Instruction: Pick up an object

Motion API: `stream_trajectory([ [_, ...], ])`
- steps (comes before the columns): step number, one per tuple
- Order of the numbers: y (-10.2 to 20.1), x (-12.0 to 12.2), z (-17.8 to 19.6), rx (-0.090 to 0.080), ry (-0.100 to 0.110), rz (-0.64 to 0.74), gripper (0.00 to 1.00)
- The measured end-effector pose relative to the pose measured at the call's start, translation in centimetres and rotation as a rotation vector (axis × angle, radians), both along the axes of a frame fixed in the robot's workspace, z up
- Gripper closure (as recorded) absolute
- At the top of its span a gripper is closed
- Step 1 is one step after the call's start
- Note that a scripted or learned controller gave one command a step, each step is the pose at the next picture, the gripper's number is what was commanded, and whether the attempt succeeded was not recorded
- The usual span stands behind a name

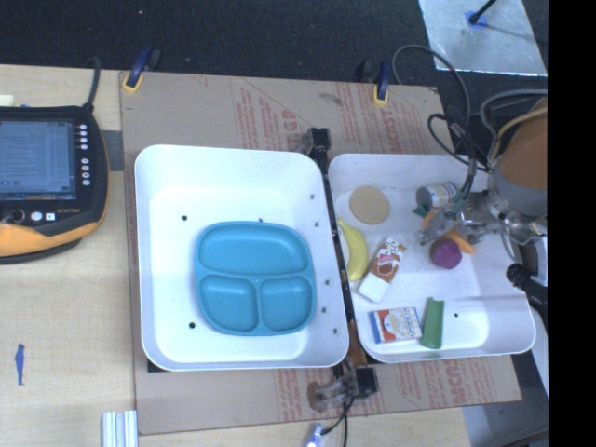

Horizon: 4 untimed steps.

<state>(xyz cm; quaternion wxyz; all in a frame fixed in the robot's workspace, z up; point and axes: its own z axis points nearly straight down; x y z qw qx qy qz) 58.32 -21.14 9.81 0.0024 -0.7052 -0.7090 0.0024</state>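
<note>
Plum, or what I take for one, is my pick: a small purple ball near the right bin's right wall, touching or just under the pincer. I can't tell how the pincer is set; its metal parts blur together above the plum, so I won't say it has hold of anything. An orange scrap sits against the plum, and a small can lies on its side just beyond, toward the back wall. I judge the plum light, probably hard plastic, smooth and round, so it may roll or squirt out of a grip; I'd close across its widest part, straight down, keeping the tips clear of the orange scrap. It looks dull purple, evenly coloured, with no stem that I can make out. Further out, a tan disc lies near the back left corner of this bin, a banana runs along its left wall, a red and white packet lies beside that, and a small box with a green stick sits by the front wall. In the left bin rests a blue divided plate.
</note>
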Motion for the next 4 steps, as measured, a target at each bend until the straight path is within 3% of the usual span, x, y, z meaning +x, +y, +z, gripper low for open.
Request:
stream_trajectory([
  [1, 0.0, 4.3, -0.6, 0.001, -0.005, -0.001, 0.00],
  [2, 0.0, 0.1, -0.6, -0.001, -0.002, 0.001, 0.00],
  [3, -0.1, 0.1, 0.4, -0.001, -0.001, 0.003, 1.00],
  [4, 6.9, 6.0, -0.4, 0.002, 0.011, -0.001, 1.00],
])
